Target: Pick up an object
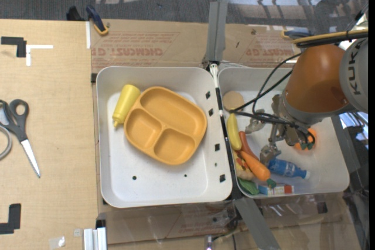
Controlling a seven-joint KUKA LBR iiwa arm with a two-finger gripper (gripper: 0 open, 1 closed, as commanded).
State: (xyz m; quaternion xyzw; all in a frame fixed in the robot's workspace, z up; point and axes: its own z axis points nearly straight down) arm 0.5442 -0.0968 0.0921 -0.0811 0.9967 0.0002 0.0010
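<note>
Camera view: "KU" on arm [351,76]

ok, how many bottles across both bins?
2. A yellow squeeze bottle lies in the left bin, touching the divided orange tray. A blue bottle lies in the right bin, near its front. The arm may hide more.

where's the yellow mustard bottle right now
The yellow plastic mustard bottle lies in the left white bin, near its upper-left corner, touching the left edge of the orange divided plastic plate.
</note>
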